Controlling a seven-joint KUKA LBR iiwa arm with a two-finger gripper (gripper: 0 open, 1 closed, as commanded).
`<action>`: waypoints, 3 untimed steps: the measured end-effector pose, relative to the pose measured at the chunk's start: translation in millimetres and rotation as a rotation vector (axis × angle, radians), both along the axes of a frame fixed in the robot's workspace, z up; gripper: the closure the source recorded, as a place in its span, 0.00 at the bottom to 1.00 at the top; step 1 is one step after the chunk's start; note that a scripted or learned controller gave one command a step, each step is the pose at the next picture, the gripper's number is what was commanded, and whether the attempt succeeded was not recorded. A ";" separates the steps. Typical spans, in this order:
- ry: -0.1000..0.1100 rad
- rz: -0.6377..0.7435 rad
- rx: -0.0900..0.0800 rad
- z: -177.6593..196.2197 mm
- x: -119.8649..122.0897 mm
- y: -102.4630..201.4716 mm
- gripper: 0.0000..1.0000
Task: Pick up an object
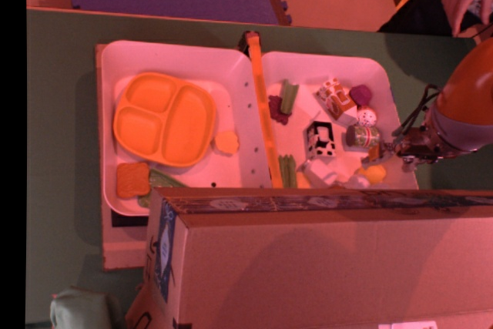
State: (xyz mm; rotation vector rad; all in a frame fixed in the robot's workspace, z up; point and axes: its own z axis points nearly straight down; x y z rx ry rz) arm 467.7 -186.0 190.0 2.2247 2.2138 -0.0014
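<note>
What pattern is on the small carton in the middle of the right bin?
Black-and-white cow patches on the small carton, seen in the camera view.

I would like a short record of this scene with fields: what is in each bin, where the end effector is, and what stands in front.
left bin: orange divided plate, a brown square piece, a green stick, a small orange piece
right bin: black-and-white carton, small can, dotted white ball, green stalks, other small toys
end effector: at the right bin's right side, next to the can
front: cardboard box, hiding the bins' near edge
</note>
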 end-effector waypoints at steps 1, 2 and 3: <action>0.000 0.000 0.000 0.0 0.0 0.0 0.00; 0.006 0.001 0.004 -43.5 -1.5 5.8 0.00; -0.006 0.004 0.006 -86.6 2.0 6.4 0.00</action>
